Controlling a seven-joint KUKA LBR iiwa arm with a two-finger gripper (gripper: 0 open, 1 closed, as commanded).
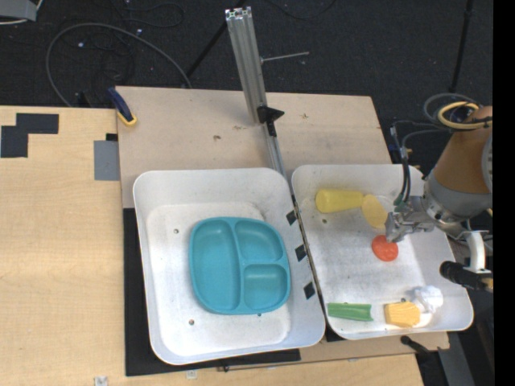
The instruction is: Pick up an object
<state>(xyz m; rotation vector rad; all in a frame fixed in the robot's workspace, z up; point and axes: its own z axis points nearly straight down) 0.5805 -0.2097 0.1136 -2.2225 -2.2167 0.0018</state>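
Metal post [248, 67] behind bins, black cables [96, 43] on floor

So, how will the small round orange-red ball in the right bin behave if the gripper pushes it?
The small round orange-red ball looks smooth, so it would probably roll away on the flat white bin floor. The gripper is right above it; an off-centre touch may squirt it sideways.

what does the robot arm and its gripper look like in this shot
The arm is a rounded body with an orange band above grey, and dark cables looping by it. Its gripper is small, grey and metallic, with thin fingers and a thin dark cable running up it.
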